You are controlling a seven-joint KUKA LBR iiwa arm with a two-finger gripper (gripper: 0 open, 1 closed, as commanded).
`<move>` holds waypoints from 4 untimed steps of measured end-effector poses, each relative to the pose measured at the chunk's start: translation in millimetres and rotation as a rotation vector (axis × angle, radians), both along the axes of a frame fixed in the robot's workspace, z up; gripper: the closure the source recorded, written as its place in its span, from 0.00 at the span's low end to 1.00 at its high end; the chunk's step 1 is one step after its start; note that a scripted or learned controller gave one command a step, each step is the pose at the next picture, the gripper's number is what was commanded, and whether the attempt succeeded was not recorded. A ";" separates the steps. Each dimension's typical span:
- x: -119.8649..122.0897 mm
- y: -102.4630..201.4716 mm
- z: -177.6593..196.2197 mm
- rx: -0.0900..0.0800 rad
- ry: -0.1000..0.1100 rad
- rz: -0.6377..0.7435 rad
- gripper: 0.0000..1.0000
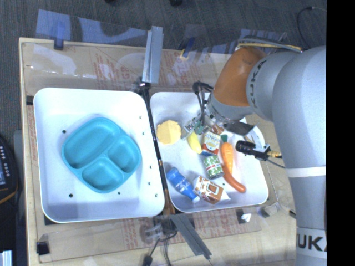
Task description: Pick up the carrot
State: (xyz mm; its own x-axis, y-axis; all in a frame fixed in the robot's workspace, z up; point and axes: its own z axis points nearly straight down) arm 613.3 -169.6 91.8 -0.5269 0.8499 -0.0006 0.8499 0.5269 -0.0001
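Reaching into the right bin, the gripper hangs over the toy food.
The carrot lies free near the bin's right side — just beside a small green carton; the grip state cannot be told.

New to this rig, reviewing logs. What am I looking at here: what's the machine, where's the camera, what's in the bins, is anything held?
One fixed camera looks down at a slant on a bench with two shallow white bins. The grey arm with the orange band reaches in from the right; its gripper sits low over the right bin. The left bin holds a blue sectioned tray. The right bin holds the carrot, a pale yellow lump, a blue bottle and some small cartons. The carrot lies loose in the bin. I cannot tell how the gripper is set.
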 end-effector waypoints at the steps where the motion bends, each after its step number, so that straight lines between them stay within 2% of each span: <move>1: 44.9 -24.6 131.0 0.001 -0.002 -0.076 1.00; 3: 43.5 137.0 99.0 0.001 0.004 0.262 1.00; 4: 24.4 163.7 114.2 0.001 0.004 0.614 1.00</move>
